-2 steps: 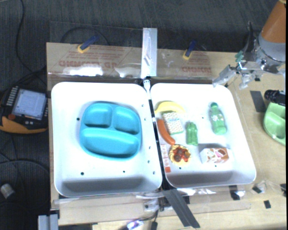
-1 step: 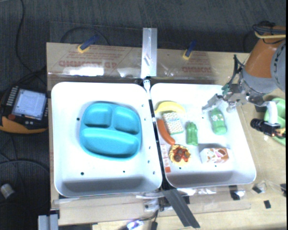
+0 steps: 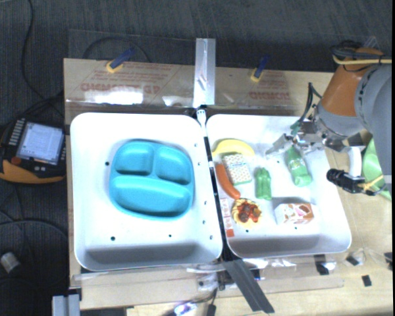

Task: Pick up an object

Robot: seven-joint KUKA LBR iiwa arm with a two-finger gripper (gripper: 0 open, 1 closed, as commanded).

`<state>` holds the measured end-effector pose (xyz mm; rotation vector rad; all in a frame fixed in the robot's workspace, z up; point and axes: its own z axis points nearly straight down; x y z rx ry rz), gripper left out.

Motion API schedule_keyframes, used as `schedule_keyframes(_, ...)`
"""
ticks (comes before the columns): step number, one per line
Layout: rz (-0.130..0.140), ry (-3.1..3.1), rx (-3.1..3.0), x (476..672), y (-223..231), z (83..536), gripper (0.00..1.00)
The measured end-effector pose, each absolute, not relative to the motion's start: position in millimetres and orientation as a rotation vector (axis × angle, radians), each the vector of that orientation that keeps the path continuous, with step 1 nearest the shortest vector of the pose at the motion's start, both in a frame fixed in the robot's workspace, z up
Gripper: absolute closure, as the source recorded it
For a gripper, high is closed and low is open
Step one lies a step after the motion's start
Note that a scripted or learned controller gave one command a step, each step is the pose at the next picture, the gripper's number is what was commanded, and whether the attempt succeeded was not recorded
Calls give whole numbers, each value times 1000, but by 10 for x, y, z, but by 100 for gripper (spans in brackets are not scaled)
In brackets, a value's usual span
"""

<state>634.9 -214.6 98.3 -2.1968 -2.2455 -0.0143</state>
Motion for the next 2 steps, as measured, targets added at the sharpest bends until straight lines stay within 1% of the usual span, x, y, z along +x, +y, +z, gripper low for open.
schedule_keyframes(1,-5,-2246,-2196,6339,-2154,1052,100)
schedule_keyframes(2,4,-2230,-2212,6270,-2239,2159,100)
